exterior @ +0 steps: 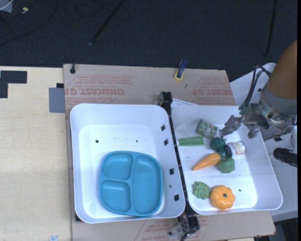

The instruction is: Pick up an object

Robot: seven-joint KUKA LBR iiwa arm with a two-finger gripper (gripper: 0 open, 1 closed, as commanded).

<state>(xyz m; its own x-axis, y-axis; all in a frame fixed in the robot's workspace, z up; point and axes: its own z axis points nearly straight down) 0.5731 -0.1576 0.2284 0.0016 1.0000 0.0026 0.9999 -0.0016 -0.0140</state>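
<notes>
Camera view: one blue tray [130, 183], one carrot [206, 161], one pumpkin [222, 197].

The scene is evenly and fairly brightly lit from overhead, with soft, diffuse light. The two shallow white plastic bins [121, 115] read bright but keep their detail, with only faint grey shading along the inner walls. The pale wooden worktop [25, 154] looks flat and a little washed out. Shadows are short and weak: a thin one lies under the blue divided plastic plate [131, 183] and small soft ones sit beside the toys in the right bin. The dark carpeted floor [140, 24] at the top falls nearly black and grainy. Overall sharpness is modest, with small items slightly soft and their printing unreadable. Straight edges show no marked bending.
</notes>
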